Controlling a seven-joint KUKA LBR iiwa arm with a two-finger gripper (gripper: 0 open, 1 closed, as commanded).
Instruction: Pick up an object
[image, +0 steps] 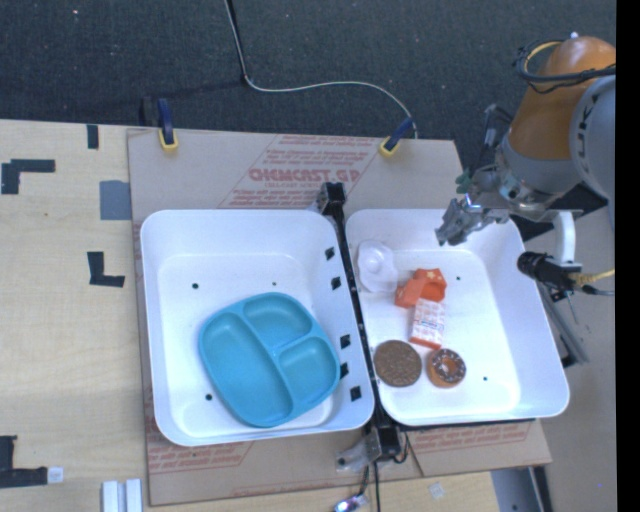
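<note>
Pincer (458, 222): above right bin's (530, 335) far edge; finger state cannot be told; orange carton (425, 300): nearest item, down-left of it, long axis running near-to-far.

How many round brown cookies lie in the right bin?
2: a plain cookie and a sprinkled cookie, side by side near the right bin's front edge.

The gripper (452, 228) hangs over the top edge of the right bin (520, 385), where a clear cup (375, 263), an orange carton (426, 302), a brown cookie (398, 363) and a donut (446, 368) lie, and a blue plate (268, 357) sits in the left bin (175, 250).
</note>
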